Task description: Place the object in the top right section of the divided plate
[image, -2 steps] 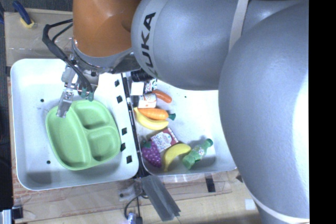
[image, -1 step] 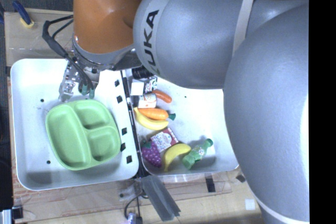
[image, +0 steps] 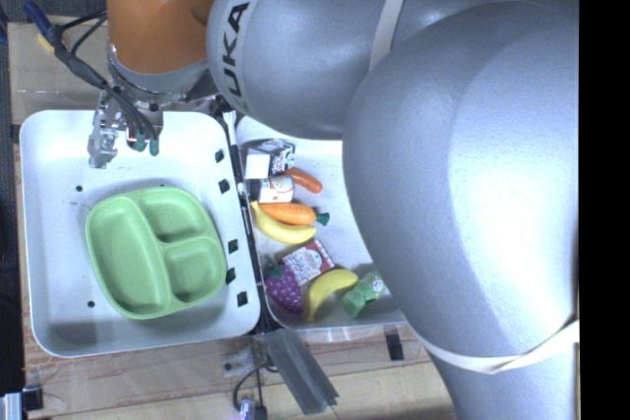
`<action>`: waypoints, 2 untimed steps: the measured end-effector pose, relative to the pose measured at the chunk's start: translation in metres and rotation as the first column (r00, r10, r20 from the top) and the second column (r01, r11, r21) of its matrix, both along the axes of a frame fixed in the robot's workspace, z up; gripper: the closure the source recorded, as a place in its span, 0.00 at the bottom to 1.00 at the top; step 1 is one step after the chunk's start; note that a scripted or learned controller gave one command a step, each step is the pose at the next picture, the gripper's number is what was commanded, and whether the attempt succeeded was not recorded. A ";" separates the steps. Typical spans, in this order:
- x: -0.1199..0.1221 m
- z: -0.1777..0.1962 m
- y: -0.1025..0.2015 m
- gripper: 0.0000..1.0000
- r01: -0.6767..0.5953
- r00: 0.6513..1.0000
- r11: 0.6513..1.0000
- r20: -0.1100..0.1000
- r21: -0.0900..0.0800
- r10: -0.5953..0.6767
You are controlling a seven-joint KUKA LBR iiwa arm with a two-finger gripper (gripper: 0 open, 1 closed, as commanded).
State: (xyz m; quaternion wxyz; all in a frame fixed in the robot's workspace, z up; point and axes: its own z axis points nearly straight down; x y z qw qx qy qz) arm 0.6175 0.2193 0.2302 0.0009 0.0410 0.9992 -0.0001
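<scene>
A green divided plate (image: 118,261) lies in the left white bin (image: 49,330), with one long section on its left and two smaller ones on its right. My gripper (image: 122,141) hangs over the bin's far left corner, above and beyond the plate's far edge. No object shows in it. Toy foods lie in the right bin (image: 295,322): an orange carrot (image: 287,212) on a yellow banana (image: 283,232), a smaller carrot (image: 305,180), purple grapes (image: 283,291) and a second banana (image: 330,287).
My big grey arm covers most of the right bin and the view's right side. A small white carton (image: 268,160), a pink packet (image: 307,261) and a green item (image: 364,295) also lie in the right bin. Black clips line the wall between the bins.
</scene>
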 end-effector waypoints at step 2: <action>0.019 0.003 -0.001 1.00 -0.103 0.995 0.995 0.004 0.001 0.103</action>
